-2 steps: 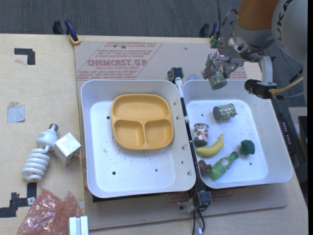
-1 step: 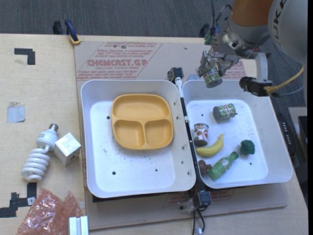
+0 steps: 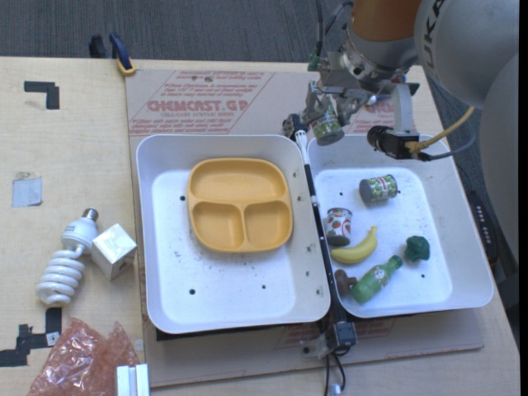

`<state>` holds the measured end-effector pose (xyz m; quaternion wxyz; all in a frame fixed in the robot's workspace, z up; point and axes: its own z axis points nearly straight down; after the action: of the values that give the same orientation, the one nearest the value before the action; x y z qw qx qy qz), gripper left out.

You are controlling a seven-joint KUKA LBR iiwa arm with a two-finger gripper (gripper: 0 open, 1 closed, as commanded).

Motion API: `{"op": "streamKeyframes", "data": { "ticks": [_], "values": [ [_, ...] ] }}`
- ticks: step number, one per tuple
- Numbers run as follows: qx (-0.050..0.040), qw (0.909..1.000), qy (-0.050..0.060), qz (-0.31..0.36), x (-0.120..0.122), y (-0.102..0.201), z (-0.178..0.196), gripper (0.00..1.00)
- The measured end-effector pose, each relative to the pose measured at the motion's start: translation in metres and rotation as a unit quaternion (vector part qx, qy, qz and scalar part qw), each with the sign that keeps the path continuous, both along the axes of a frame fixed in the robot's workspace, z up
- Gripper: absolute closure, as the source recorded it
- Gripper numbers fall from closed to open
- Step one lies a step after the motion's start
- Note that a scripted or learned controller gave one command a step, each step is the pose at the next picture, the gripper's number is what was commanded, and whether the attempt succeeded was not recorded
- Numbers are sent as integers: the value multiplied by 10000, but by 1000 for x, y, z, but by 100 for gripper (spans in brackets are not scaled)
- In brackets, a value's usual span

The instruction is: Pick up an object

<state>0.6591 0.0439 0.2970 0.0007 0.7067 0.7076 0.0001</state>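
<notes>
My gripper (image 3: 327,120) hangs above the far left corner of the right bin (image 3: 437,291), over the rim between the two bins. A small green-and-white can (image 3: 327,129) sits between its fingers, lifted clear of the bin floor. Lying in the right bin are a green-labelled can (image 3: 378,188), a red-labelled can (image 3: 338,223), a banana (image 3: 356,248), a broccoli piece (image 3: 417,248) and a green bottle (image 3: 375,279). A small dark item (image 3: 341,280) lies beside the bottle.
The left bin (image 3: 165,295) holds a yellow divided plate (image 3: 240,203). On the bench to the left lie a spiral light bulb (image 3: 64,262), a white cube (image 3: 114,247) and a red mesh bag (image 3: 78,357). A cable (image 3: 437,139) loops off the wrist.
</notes>
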Motion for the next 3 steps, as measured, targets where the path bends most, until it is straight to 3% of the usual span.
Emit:
{"op": "streamKeyframes", "data": {
  "ticks": [1,2,3],
  "values": [
    [-1,10000,1,3,0,15,14,100],
    [-3,10000,12,0,0,18,2,100],
    [1,10000,10,3,-23,50,10,100]
  ]
}}
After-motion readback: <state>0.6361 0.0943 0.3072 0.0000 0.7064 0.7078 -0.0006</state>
